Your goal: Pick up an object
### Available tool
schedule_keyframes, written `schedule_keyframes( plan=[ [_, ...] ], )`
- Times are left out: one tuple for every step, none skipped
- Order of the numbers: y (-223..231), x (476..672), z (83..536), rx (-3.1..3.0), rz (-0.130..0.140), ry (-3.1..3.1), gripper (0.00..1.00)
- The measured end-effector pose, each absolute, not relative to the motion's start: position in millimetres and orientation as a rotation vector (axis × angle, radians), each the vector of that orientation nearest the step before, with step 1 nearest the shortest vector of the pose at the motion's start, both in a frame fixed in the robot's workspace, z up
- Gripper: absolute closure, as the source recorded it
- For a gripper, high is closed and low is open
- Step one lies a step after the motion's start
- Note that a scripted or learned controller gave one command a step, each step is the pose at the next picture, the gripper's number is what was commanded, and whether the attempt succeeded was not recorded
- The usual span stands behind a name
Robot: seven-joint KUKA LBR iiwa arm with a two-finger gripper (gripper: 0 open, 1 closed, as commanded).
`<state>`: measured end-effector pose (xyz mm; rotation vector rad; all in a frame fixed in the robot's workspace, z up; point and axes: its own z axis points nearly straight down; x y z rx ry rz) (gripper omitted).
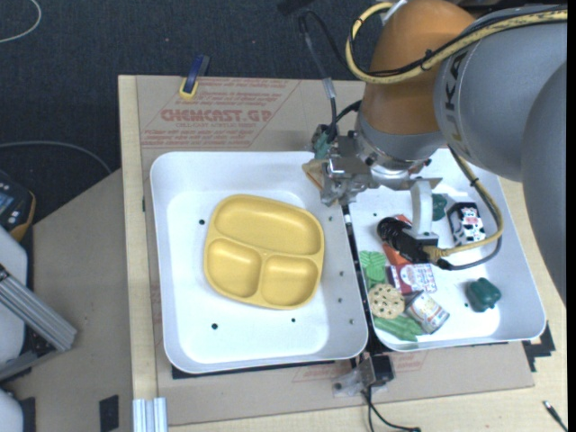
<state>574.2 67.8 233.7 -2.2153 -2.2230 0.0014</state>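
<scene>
Hovering mid-frame, the claw (342, 187) appears over the bins' shared rim (350, 261); I risk striking it. Claw state: cannot tell.

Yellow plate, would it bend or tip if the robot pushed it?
The yellow plate looks like hard plastic, so it probably stays stiff. It lies flat and wide, so it likely won't tip. On the smooth white bin it may slide.

The left bin (166, 241) has bare floor along its left wall and near edge, around the yellow plate (264, 250) at its middle. The right bin (508, 320) is crowded: the cookie (387, 301), small can (427, 312), packet (419, 278) and green toy (483, 293) lie close together. The arm (423, 70) hangs over its far half and the shared wall.
</scene>
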Motion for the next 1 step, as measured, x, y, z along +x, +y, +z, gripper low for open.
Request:
schedule_keyframes(
  plan=[
    [56.7, 582.7, 223.5, -2.221, 0.004, -2.219, 1.0]
  ],
)
